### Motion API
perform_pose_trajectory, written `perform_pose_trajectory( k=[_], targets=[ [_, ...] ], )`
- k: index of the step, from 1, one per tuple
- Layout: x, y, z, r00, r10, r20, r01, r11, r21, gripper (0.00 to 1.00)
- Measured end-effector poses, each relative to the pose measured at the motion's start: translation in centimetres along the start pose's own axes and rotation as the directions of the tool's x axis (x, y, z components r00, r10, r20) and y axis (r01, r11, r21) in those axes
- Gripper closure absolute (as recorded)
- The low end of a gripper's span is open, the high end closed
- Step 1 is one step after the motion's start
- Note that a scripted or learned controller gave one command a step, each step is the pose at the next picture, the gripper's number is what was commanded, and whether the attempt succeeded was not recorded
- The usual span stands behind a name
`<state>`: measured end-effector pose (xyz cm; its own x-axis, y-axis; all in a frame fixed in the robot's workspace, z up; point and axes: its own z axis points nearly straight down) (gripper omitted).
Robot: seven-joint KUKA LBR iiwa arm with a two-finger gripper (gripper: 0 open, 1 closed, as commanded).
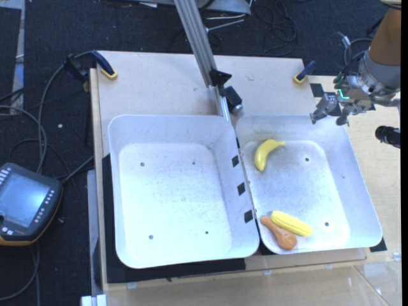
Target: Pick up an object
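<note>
The pale wooden worktop (159, 85) carries two shallow white bins side by side, with dark floor and loose cables around it. The left bin (172, 190) is the wider-looking one, its floor speckled with fine dark marks; the right bin (331, 177) touches it along a shared edge lined with small black clips. A slanted aluminium rail (197, 34) runs down from the top of the view to the junction of the two bins. At the far right the arm (389, 43), with its orange band, reaches in above the far right corner of the right bin, and its pincer (330, 112) hangs over that bin's rim, well apart from the objects; whether its fingers are spread or pressed together cannot be told, and nothing is seen between them. A grey teach pendant (25, 203) lies on the floor at the left. In the right bin, a yellow banana (266, 153) lies near the far left corner. Near the front edge a yellow corn cob (292, 223) lies across an orange carrot-like piece (280, 236), touching it. Yellow clamps (107, 72) grip the worktop's far corners.
</note>
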<state>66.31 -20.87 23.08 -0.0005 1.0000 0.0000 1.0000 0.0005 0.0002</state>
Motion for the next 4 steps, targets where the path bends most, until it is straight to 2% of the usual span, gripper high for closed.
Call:
perform_pose_trajectory(
  k=[1,4],
  targets=[
    [0.0,0.0,0.0,1.000,0.000,0.000,0.000,1.000,0.000,0.00],
    [0.0,0.5,13.8,1.000,0.000,-0.001,0.000,1.000,0.004,0.00]
  ],
)
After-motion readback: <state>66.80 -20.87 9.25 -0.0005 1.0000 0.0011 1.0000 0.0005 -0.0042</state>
